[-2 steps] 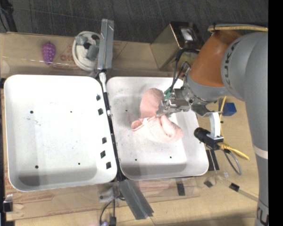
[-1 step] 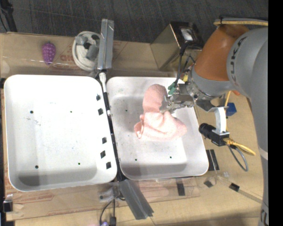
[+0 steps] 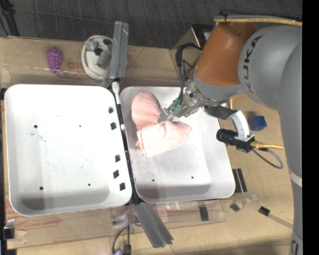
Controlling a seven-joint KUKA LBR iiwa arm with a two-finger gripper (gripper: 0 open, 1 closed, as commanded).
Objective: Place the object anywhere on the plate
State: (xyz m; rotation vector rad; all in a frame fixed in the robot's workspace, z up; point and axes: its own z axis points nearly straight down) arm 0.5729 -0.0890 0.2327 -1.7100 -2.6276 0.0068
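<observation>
Pink cloth [image 3: 158,125], crumpled, lying in right bin [image 3: 212,182], upper-left part, near divider between bins. Gripper [image 3: 169,115] down on cloth's middle, where fabric bunches into a pinch. Jaws look closed on that fold, tips touching cloth. Grey arm [image 3: 271,52] with orange band reaching in from right. Left bin [image 3: 21,142] beside it. Purple object [image 3: 55,59] and white cord coil [image 3: 97,56] on bench [image 3: 255,163] behind bins.

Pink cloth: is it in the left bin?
No. The pink cloth lies in the right bin, under the end effector; the left bin holds none.
</observation>
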